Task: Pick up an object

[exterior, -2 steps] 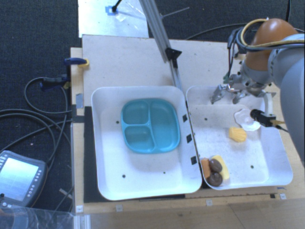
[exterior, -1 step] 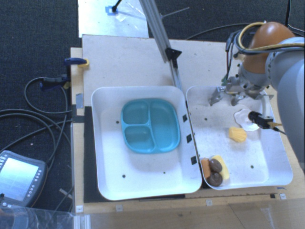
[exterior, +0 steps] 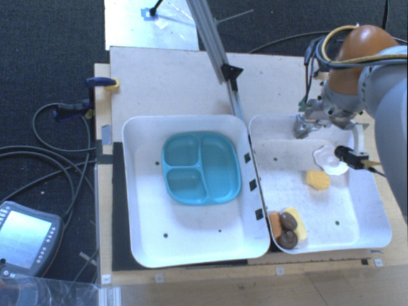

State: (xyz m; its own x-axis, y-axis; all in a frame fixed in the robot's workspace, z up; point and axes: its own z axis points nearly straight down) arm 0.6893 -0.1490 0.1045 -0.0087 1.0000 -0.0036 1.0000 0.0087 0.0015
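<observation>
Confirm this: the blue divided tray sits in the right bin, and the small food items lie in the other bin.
Wrong on the bin. The camera view shows the blue divided tray in the left bin; the small food items lie in the right bin.

You look down on a pale wooden worktop (exterior: 172,81) standing on dark carpeted floor (exterior: 44,37). Black cables (exterior: 44,164) loop across the carpet at your left, running toward a grey handheld pendant with a lit screen (exterior: 25,234) near the lower left corner. A blue and yellow clamp (exterior: 102,82) grips the worktop's left edge. A slanted metal pole (exterior: 207,34) crosses the upper middle, and the light is even.
</observation>
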